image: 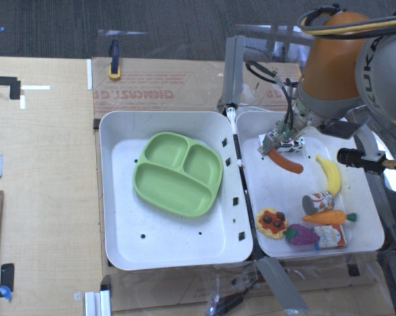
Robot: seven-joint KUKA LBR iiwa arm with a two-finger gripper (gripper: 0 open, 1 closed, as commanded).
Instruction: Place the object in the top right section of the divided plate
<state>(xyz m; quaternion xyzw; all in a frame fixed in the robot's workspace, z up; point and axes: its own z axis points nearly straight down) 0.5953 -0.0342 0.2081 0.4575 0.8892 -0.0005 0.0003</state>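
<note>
Reaching for a pick: the arm comes in from 3 o'clock and the jaws (281, 141) hang right over the 10 o'clock end of the hot dog (285, 161) in the right bin (375, 206).
Step in hand: looks like the grab, not the carry, since nothing is lifted yet as far as I can tell.
Target object: my guess is the hot dog, lying flat and slanted near the 12 o'clock wall of the right bin, well apart from the plate.
Jaws state: honestly cannot tell, they're a small dark cluster and open vs closed just doesn't read.
Doing it well: I'd straddle the sausage across its narrow width and nearer its middle than the tip, or it'll likely pivot out.
Where it goes: green divided plate (178, 174) in the left bin (119, 242); it sits rotated, so the top right section is probably the small one around 1 o'clock, next to the bin divider.
Neighbours: banana (330, 174) sits at 4 o'clock of the hot dog, close but not touching; pizza toy (272, 222), carrot (324, 217) and a purple thing (302, 236) crowd the 6 o'clock side.
Hard to see: contact between jaws and hot dog, plus the worktop (40, 176) side gear is cut off at 9 o'clock.
</note>
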